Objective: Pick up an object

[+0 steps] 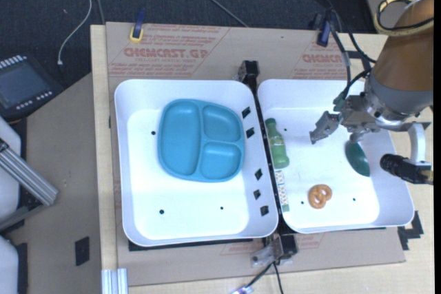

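In the right bin [303,162] a green bottle [277,144] lies along the left wall. A small brown pretzel [319,195] rests near the front. A dark teal oval object [358,158] lies toward the right side. My gripper [337,132] hangs over the right bin's middle, just above and left of the teal object. Its fingers are spread apart, with nothing between them. One grey finger [322,128] points down-left over bare bin floor. The arm's orange band [406,58] rises at the right edge.
The left bin [138,175] holds a blue divided plate [201,140]. A black divider with clips [256,148] runs between the bins. Cardboard lies under both bins, with cables on the dark floor behind.
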Tool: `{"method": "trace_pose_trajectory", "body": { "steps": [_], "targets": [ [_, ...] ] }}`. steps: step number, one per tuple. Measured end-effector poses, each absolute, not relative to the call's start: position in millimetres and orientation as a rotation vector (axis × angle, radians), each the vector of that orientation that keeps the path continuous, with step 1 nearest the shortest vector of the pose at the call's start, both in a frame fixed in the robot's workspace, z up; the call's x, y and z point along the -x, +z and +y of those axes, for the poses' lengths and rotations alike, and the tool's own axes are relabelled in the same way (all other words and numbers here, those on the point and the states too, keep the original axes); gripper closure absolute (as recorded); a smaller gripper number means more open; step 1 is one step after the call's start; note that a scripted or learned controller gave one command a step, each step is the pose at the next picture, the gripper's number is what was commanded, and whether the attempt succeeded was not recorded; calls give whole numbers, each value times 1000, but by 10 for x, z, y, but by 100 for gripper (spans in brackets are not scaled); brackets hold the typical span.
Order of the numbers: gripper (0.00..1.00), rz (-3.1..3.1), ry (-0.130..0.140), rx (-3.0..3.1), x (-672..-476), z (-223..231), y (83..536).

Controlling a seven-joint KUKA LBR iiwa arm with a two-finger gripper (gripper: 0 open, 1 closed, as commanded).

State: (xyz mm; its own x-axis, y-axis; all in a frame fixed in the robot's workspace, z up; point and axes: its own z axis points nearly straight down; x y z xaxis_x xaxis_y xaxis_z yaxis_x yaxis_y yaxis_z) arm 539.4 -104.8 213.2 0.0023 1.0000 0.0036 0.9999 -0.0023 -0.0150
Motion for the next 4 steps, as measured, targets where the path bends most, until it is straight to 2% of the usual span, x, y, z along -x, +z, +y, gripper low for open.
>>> {"method": "trace_pose_trajectory", "body": {
  "steps": [1,3,4],
  "targets": [
    [0,-2220,0,2219,-5422,-1046,2199],
    [0,-2215,4,2219,-5289,-1129,1073],
    [0,-2217,3,2218,-5283,-1122,834]
  ]
}}
